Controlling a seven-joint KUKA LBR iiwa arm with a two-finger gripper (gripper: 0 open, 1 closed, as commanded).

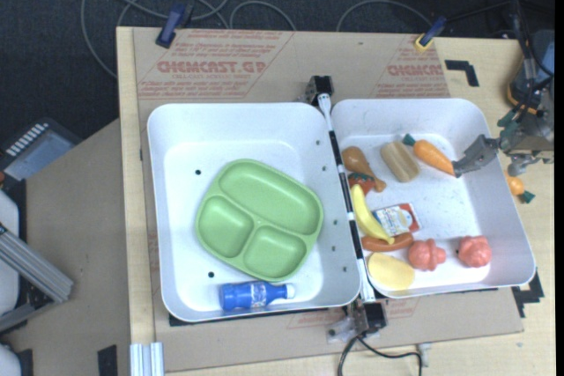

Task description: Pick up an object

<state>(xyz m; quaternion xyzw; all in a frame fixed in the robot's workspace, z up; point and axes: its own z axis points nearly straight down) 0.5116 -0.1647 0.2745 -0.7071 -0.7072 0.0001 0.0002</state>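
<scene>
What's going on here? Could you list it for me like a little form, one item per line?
left bin: green divided plate, blue bottle lying on its side
right bin: carrot, banana, bread roll, chicken drumstick, small packet, two red fruits, yellow fruit
gripper: at the right bin's far right, next to the carrot
held: nothing seen

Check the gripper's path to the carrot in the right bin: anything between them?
Nothing visible. The gripper sits at the right bin's right side, its tip right beside the carrot's orange end. The bread roll lies on the carrot's far side, out of the way.
</scene>
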